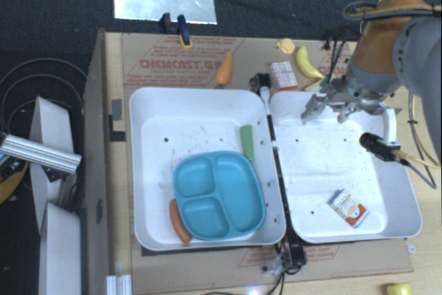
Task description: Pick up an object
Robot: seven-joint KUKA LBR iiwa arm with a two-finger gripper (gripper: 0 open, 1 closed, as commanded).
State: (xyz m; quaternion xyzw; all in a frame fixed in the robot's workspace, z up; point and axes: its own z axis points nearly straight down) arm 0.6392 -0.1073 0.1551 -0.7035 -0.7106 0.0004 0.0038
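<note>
My gripper [326,112] hovers over the far edge of the right bin [394,217], its two fingers spread open with nothing between them. A small white, orange and blue box [347,207] lies near the front of that bin, well apart from the gripper. In the left bin [148,148] a blue divided tray [217,195] lies flat. A green block [246,142] sits at the tray's far right corner, and an orange sausage-shaped piece [179,221] lies against its front left edge.
On the cardboard behind the bins lie a banana [307,63], a small pink and white box [283,74], a toy carrot [224,70] and a yellow bit [285,45]. A blue clamp [177,24] stands at the board's back edge.
</note>
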